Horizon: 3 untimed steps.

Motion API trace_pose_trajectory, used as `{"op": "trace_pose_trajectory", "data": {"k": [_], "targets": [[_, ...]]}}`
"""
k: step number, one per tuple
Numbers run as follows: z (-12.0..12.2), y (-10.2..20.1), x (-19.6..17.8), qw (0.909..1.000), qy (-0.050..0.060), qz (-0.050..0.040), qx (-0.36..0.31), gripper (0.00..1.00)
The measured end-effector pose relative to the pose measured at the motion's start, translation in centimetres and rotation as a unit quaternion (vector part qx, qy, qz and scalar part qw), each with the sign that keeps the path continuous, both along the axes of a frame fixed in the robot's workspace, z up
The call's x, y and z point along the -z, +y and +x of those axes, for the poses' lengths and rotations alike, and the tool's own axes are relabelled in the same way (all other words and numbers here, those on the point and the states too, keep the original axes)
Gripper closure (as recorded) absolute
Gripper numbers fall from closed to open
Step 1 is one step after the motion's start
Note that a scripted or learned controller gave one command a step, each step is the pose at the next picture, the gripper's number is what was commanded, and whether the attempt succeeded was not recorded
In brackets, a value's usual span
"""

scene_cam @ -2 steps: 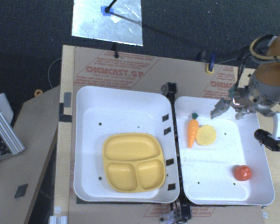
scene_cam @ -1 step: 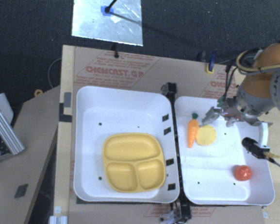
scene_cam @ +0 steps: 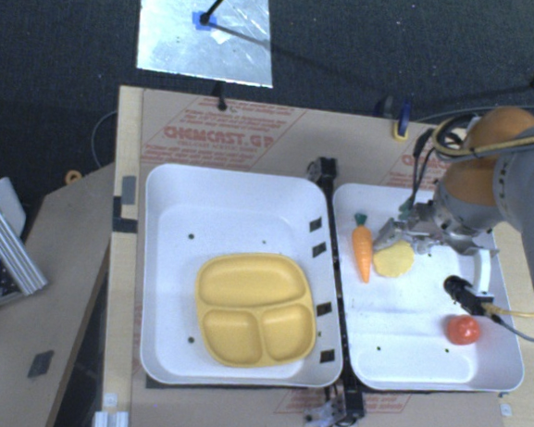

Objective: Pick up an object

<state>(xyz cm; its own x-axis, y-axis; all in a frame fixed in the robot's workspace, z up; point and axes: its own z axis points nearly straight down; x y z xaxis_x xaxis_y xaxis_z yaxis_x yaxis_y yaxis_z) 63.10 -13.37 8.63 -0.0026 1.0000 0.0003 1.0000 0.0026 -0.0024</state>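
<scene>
In the right bin (scene_cam: pixel 421 361) lie three things. An orange carrot (scene_cam: pixel 363 252) with a green top rests along the bin's left side. A pale yellow round piece (scene_cam: pixel 394 262) lies just right of the carrot. A red tomato (scene_cam: pixel 462 330) sits near the bin's right wall. My gripper (scene_cam: pixel 402 231) hangs low over the upper edge of the yellow piece, with the grey arm and its orange band (scene_cam: pixel 481 152) behind it to the right. Whether the gripper touches the yellow piece is hidden by its own body.
The left bin (scene_cam: pixel 184 210) holds a yellow divided plate (scene_cam: pixel 254 307). A black divider runs between the two bins. A black connector with a cable (scene_cam: pixel 464 295) hangs from the arm over the right bin, just above the tomato. A foil sheet (scene_cam: pixel 207 26) lies beyond the bench.
</scene>
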Motion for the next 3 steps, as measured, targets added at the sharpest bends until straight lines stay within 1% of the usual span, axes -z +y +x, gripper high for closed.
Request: {"op": "trace_pose_trajectory", "data": {"k": [1,2,3], "targets": [[0.2,-0.1,-1.5,1.0,-0.004,-0.0008,-0.001,1.0],[0.5,0.0,-5.9,1.0,-0.004,-0.0007,-0.001,1.0],[0.4,-0.7,-12.1,1.0,-0.005,-0.0011,0.0,1.0]]}}
